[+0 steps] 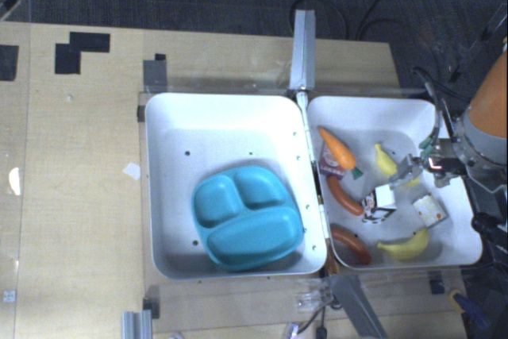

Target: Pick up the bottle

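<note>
Bottle [382, 200] lay in right bin [397, 113], mid-floor, between sausage [344, 197] and lemon [385, 159]. Tool [413, 167] hovered just beside it; opening could not be told, nothing seen held. Risk: crowding; tool might nudge bottle aside or catch banana [405, 246].

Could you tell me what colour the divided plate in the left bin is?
The divided plastic plate is light blue, seen in the camera view.

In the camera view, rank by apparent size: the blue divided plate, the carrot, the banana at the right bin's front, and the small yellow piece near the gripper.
1. Blue divided plate, by far the largest.
2. Banana and carrot: they look about alike in length, so I won't separate them.
3. Small yellow piece, the smallest.
</note>
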Available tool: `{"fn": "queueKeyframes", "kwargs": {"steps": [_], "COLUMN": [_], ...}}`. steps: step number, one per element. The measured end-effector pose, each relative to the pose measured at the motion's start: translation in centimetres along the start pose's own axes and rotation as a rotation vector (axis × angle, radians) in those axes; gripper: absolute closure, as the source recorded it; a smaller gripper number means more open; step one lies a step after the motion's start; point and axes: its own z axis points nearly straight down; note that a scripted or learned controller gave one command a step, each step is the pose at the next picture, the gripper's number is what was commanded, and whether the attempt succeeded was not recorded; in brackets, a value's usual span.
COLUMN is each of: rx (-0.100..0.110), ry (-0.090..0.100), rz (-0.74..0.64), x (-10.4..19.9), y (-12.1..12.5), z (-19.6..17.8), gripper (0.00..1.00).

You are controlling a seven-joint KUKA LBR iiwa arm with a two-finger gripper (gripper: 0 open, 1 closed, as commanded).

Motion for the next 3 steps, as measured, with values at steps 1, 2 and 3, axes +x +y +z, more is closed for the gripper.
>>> {"fn": "queueKeyframes", "kwargs": {"steps": [1,2,3], "rx": [0.001,-0.002,0.001], "ry": [0.0,0.0,0.0], "rz": [0.012,0.11,0.108], "x": [7.2,7.7,12.4], "y": [4.3,5.5,2.4], "z": [5.4,5.2,5.3], "gripper": [0.0,0.0,0.0]}}
